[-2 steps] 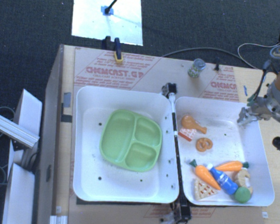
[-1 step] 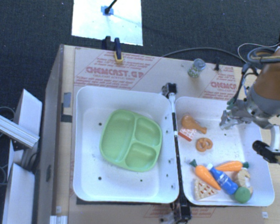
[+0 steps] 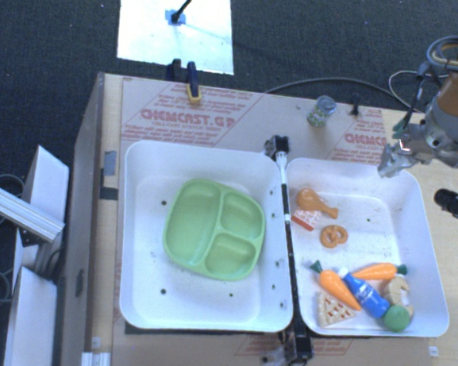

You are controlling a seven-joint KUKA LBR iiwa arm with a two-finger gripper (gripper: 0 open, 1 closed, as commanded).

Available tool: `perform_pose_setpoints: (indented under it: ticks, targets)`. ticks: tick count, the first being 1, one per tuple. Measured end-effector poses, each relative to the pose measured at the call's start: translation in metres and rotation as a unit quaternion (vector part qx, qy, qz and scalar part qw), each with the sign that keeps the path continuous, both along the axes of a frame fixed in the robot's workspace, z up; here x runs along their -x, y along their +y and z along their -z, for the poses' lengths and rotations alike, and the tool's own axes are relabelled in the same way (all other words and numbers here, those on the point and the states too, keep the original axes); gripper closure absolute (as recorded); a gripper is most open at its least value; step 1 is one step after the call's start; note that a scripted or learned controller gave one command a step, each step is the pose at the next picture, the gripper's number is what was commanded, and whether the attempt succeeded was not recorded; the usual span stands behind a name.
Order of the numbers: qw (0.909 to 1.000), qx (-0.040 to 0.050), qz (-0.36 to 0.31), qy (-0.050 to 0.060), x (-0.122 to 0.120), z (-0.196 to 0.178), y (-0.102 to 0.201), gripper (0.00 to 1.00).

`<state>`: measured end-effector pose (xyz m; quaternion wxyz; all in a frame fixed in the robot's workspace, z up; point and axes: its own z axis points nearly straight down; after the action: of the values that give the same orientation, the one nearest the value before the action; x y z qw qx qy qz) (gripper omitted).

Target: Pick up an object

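Because the nearest toys are packed together, a waffle piece [image 3: 332,310], orange plastic carrot [image 3: 333,283], blue bottle [image 3: 366,296] and green ball [image 3: 396,317] touching in the right white bin [image 3: 430,236], we risk nudging neighbours; farther off, the pretzel [image 3: 333,236] and drumstick [image 3: 315,200] lie freer, and the end effector [image 3: 392,163] hovers at the far rim, and we cannot tell its opening.

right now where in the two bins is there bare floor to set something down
Left bin: bare strips ring the green tray, widest along the near and left walls. Right bin: free patch at the far right, between the pretzel and the right wall. Crowded: near right corner, with carrots, bottle and waffle.
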<state>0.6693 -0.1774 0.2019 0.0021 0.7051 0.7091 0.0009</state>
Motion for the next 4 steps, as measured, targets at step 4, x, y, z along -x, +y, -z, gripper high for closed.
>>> perform_pose_setpoints:
  ticks: [4]
  targets:
    - [1.0000,-0.0006,0.002,0.001,0.089,0.009,0.067,1.00]
